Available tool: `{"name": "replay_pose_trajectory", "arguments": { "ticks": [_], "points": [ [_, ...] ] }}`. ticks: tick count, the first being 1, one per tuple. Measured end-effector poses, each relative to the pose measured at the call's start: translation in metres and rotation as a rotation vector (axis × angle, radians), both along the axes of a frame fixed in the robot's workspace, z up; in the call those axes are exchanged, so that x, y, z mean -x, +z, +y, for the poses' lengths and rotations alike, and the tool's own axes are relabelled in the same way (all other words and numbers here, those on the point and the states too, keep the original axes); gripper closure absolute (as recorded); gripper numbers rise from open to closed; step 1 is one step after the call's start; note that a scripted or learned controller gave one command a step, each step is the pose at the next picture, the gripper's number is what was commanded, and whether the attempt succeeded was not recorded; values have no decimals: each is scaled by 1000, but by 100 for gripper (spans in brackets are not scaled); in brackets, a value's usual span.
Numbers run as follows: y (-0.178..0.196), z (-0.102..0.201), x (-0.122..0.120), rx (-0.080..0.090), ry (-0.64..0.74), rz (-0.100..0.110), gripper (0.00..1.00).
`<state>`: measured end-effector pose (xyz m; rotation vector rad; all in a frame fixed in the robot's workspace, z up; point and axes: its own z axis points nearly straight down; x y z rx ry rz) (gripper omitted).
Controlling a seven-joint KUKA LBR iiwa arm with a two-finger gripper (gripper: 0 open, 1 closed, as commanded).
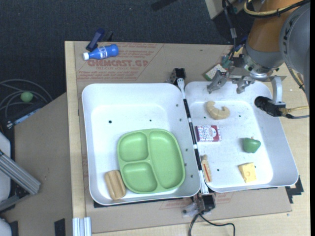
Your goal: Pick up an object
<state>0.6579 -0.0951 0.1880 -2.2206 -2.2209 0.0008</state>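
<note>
1. The nearest thing to pick is the pale curved croissant-shaped piece (217,110). It lies in the upper part of the right white bin (275,154), close to the rail between the two bins and just below my gripper.
2. My two-finger gripper (229,84) hangs over the far rim of the right white bin, just above the croissant-shaped piece. The fingers are spread apart and nothing is between them.
3. I judge that I am in the approach step; no grasp is made yet. The next move calls for coming down toward the croissant-shaped piece and closing across its narrow width.
4. Around the croissant-shaped piece there is bare bin floor on all sides. The small red and white packet (208,133) lies below it, near but apart.
5. Farther from the croissant-shaped piece, toward the near right corner, are the small green pepper-shaped toy (251,144) and the yellow cheese-like wedge (247,172), both well apart from it.
6. The edges to mind are the far rim and the middle rail, both near the croissant-shaped piece.
7. Across the rail, the left white bin (98,107) holds a green divided plate (150,160).
</note>
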Motion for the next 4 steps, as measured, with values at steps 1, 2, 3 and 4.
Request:
{"name": "replay_pose_trajectory", "arguments": {
  "ticks": [1, 2, 3, 4],
  "points": [
    [-104, -5, 40, 0, -1, 0, 0],
    [-103, -1, -9, 1, 0, -3, 0],
    [-92, -1, -10, 1, 1, -6, 100],
    [-2, 68, 85, -2, 2, -1, 100]
  ]
}}
